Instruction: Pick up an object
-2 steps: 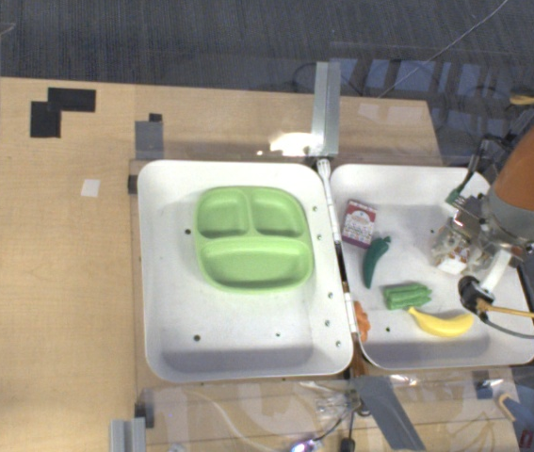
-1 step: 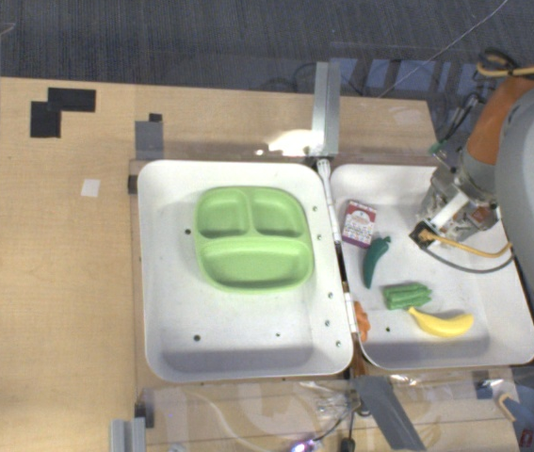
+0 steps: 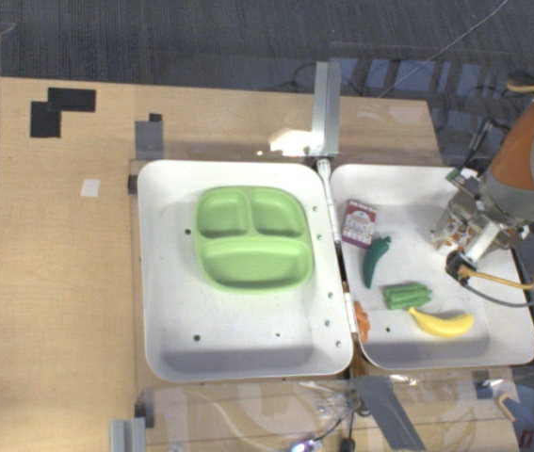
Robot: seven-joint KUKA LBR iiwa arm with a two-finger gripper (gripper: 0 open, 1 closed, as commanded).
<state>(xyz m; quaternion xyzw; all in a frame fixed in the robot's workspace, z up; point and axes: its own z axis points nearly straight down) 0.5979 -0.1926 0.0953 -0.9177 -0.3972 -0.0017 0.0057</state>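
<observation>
The bench (image 3: 59, 252) of pale wood carries two shallow white bins side by side, and a metal post stands at the far edge between them. The left bin (image 3: 168, 337) is the fuller-looking of the two because of a large green divided plate (image 3: 252, 237), which lies flat near the bin's middle, a little toward the far edge, with two small compartments on the far side and one long compartment on the near side.

The grey arm (image 3: 530, 163) with its orange band reaches in over the far right corner of the right bin (image 3: 408, 182). Its gripper (image 3: 457, 236) hangs above the right edge of that bin, apart from every object; whether it is wide or narrow cannot be told from this angle, and nothing is seen between its tips.

In the right bin, a yellow banana (image 3: 442, 323) lies near the near edge, curving upward at both ends. Just beyond it sits a green ridged vegetable (image 3: 407, 296). A dark green pepper (image 3: 374, 259) lies slanted close to the left edge, and just beside its upper end is a small maroon packet (image 3: 358, 223). A small orange piece (image 3: 363, 323) rests against the near left corner.
</observation>
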